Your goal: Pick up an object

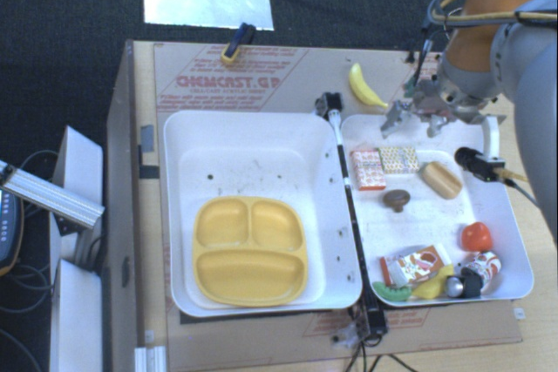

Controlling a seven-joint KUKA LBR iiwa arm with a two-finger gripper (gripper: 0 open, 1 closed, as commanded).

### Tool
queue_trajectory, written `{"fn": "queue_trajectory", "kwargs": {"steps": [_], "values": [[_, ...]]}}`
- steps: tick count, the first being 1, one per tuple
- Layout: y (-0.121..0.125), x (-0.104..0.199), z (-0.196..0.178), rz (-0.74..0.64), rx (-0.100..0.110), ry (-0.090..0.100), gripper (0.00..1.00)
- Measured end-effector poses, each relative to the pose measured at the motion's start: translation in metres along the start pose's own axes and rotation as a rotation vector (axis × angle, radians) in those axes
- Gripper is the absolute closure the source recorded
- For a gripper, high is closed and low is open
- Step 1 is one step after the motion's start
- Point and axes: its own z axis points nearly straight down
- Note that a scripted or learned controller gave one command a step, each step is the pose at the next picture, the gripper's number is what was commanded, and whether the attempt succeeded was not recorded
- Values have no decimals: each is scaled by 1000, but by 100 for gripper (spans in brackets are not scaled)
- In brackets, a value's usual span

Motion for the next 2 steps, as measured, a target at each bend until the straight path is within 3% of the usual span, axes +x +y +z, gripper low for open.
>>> {"fn": "queue_trajectory", "kwargs": {"steps": [1,2], "values": [[0,-55,-48,3,-2,-2,0],[0,8,3,-1,2,2,0]]}}
